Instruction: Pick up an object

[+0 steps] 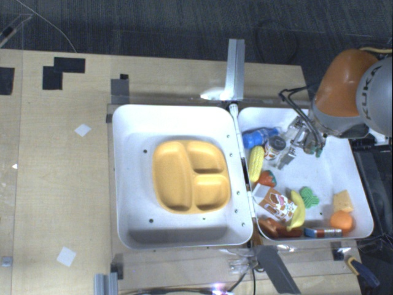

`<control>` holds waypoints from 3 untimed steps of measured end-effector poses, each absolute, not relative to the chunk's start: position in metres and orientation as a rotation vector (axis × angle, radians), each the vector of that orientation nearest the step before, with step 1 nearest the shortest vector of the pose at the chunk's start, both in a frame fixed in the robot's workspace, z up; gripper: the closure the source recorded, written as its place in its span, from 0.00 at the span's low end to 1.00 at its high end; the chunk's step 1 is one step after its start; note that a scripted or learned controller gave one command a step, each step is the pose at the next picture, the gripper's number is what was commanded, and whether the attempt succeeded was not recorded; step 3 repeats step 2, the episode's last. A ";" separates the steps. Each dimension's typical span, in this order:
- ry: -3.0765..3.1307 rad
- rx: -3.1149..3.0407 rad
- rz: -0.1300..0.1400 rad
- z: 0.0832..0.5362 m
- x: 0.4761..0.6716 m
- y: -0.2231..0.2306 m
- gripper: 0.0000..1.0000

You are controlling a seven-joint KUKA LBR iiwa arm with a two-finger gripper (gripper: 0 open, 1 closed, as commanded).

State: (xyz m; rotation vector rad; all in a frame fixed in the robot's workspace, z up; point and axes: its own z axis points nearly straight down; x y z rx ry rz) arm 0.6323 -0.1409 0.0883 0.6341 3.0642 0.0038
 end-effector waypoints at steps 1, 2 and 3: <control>3.059 0.671 0.001 0.105 0.661 -0.149 0.00; 3.097 0.450 -0.004 0.133 0.601 -0.199 0.00; 3.097 0.450 -0.004 0.133 0.601 -0.199 0.00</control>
